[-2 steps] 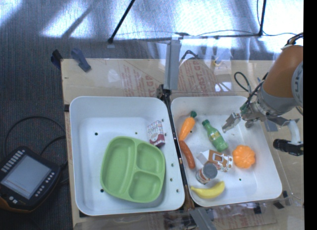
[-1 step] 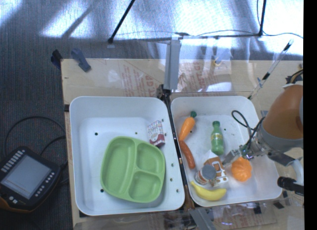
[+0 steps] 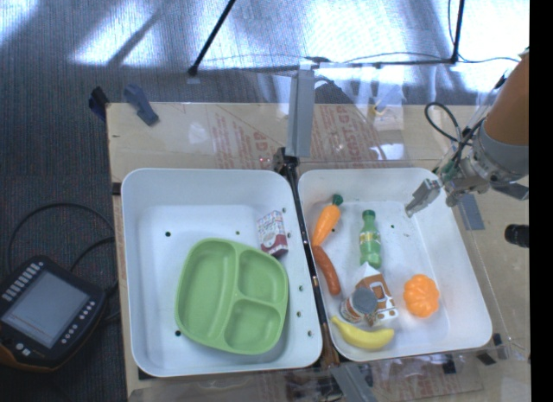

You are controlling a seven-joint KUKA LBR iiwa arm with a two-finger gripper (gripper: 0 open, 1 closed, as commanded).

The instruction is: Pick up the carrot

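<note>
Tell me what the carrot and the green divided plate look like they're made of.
The carrot looks like moulded plastic toy food: uniform orange, smooth, with a dark green stub top. The green plate also looks plastic: one flat pale green, rounded moulded compartments, a soft matte sheen. I can't confirm either from this view alone.

Sunlit grey carpet (image 3: 69,89), tripod legs (image 3: 220,24)

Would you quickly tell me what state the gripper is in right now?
Gripper: over the right bin's upper right corner, nothing between it and the carrot; open or closed cannot be told.
</note>
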